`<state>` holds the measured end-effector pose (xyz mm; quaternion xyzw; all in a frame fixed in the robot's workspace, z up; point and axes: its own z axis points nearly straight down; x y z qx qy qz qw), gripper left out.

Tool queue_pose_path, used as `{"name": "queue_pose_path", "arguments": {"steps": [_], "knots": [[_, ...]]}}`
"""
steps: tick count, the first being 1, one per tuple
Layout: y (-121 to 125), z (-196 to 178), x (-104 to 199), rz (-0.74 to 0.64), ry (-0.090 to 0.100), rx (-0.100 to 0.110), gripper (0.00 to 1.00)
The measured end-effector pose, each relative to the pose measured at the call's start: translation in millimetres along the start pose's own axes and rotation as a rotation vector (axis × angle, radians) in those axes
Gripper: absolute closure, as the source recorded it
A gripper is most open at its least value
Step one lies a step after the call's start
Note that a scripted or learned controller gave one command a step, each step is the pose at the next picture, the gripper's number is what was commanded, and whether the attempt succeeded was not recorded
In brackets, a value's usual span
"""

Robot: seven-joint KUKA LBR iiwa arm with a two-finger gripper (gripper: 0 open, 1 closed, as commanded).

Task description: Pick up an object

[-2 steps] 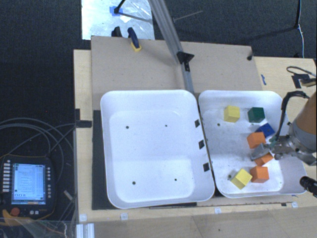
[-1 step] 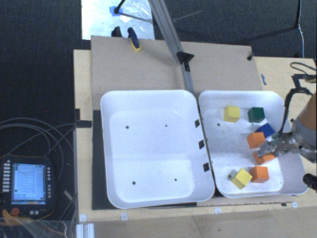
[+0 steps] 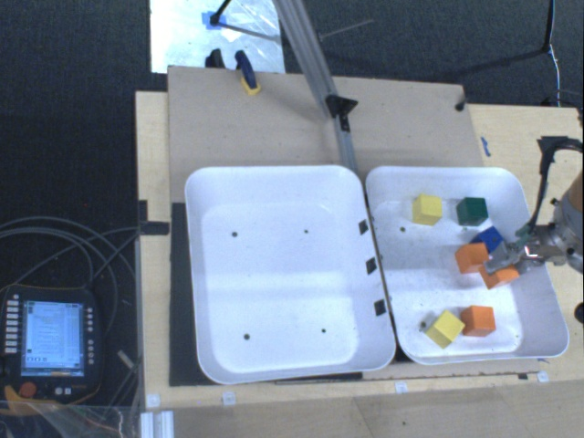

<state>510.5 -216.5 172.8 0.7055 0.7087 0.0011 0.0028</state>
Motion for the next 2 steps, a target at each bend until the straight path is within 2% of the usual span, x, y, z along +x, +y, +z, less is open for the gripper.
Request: {"name": "queue_pose_path", "arguments": {"steps": [2], "knots": [[2, -99, -11, -0.001, -0.001, -0.001, 1.00]]}}
